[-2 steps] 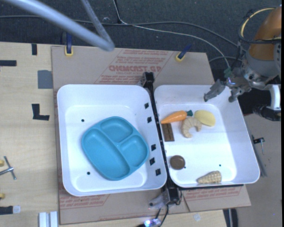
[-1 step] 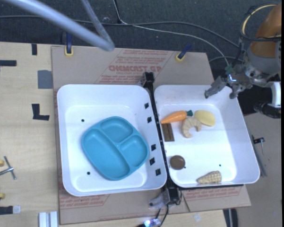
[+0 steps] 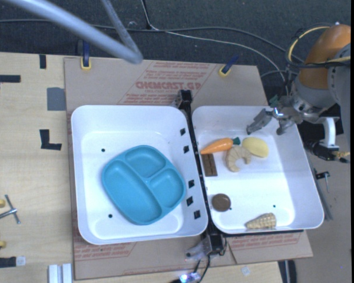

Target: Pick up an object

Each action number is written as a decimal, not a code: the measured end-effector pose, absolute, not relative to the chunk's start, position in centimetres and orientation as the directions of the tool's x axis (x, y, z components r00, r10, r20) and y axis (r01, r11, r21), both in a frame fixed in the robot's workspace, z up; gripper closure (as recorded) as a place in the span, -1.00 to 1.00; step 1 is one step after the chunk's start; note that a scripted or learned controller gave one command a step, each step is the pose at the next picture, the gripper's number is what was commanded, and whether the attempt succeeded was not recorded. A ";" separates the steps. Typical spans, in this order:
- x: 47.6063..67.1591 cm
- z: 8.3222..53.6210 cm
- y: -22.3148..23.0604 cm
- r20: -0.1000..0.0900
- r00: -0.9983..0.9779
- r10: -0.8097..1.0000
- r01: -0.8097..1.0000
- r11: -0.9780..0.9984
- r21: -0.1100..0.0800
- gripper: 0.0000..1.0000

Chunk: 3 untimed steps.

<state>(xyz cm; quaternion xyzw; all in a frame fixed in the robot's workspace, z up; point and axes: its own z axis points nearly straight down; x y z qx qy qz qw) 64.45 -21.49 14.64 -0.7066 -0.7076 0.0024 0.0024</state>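
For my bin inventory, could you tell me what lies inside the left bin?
The left bin holds a blue divided tray, its compartments bare. Whatever lies beneath the tray is covered.

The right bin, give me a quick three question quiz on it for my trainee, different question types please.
1. True or false: the toy carrot lies in the right bin, close to the divider between the bins.
2. Multiple choice: what sits in the left bin? A) a blue sectioned plate B) a red cup C) a green bowl
3. Fill in: the claw hangs over the right bin's ____ right corner.

Key: 1 true; 2 A, the blue sectioned plate; 3 upper.
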 end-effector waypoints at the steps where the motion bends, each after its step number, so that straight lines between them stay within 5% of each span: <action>1: 64.6 8.3 -21.3 -0.002 -0.003 1.000 1.000 0.003 -0.001 -1.00; 2: 64.7 8.6 -21.3 -0.003 -0.002 1.000 1.000 0.002 0.001 -1.00; 3: 64.8 9.7 -21.3 -0.006 -0.004 1.000 1.000 0.004 0.004 1.00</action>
